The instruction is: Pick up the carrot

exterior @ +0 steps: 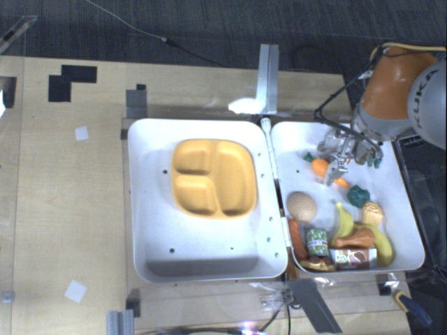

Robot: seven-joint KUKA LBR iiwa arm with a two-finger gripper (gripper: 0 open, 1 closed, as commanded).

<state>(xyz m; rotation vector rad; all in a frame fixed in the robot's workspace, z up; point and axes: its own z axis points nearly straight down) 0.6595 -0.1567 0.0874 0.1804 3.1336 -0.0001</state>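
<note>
Now | gripper (337,160) touches carrot (320,166) in right bin (408,208); jaws: cannot tell | banana (344,220) near carrot

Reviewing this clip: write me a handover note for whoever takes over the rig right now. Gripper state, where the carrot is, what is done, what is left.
Gripper: low in the right bin, right over the carrot; I cannot tell from this view whether it grips it.
Carrot: upper-left part of the right bin, orange with a green top, apparently lying on the bin floor, apart from the toy food pile nearer the camera.
Left bin: holds a yellow divided plate.
Done: the arm has reached the carrot.
Left: confirm the grasp, then lift the carrot out.
</note>
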